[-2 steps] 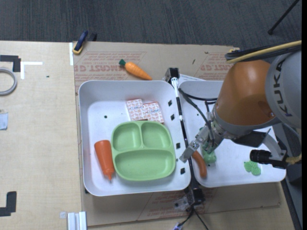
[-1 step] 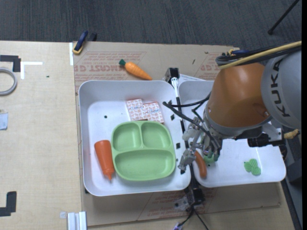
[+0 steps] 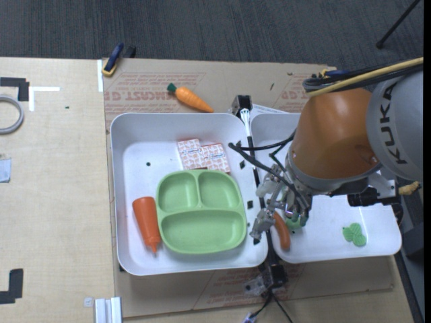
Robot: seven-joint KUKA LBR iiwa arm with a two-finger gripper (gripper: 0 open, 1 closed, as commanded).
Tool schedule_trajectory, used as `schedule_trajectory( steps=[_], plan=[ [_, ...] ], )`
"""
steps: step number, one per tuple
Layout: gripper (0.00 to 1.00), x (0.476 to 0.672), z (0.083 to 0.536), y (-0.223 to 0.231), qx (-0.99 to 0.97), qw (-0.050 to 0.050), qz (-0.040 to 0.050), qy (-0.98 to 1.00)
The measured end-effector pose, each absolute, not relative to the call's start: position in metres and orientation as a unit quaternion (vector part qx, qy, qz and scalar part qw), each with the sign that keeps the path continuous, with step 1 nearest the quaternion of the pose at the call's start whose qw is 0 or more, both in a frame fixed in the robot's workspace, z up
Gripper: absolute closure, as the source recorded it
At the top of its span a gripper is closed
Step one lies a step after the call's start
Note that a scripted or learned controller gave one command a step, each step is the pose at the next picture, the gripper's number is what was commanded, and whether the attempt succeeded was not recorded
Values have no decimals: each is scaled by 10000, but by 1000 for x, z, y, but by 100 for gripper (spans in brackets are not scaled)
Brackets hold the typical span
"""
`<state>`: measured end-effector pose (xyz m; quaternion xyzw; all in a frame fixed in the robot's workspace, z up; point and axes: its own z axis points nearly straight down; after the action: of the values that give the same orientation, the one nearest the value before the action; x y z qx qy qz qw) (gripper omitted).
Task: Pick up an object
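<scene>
Claw [image 3: 275, 222] hovers right at the small reddish-brown sausage-shaped toy [image 3: 281, 231]; its grip I cannot tell. Best to centre squarely before lifting.

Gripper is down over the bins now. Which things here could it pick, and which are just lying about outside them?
In play:
gripper
sausage beneath it
green piece
green plate
large carrot
cards

Lying about:
small carrot on the cardboard
blue clip
tape roll

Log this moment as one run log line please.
arm: over right bin | gripper: at the bins' shared edge, by red sausage-like item | grasp: cannot tell | left bin: green plate, carrot, packets
</scene>
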<state>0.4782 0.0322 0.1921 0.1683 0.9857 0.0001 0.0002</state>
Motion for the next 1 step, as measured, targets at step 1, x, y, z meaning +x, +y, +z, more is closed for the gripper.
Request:
schedule_trajectory(
  steps=[1],
  plan=[
    [0, 479, 193, 5, 120, 11, 2, 9999]
  ],
)
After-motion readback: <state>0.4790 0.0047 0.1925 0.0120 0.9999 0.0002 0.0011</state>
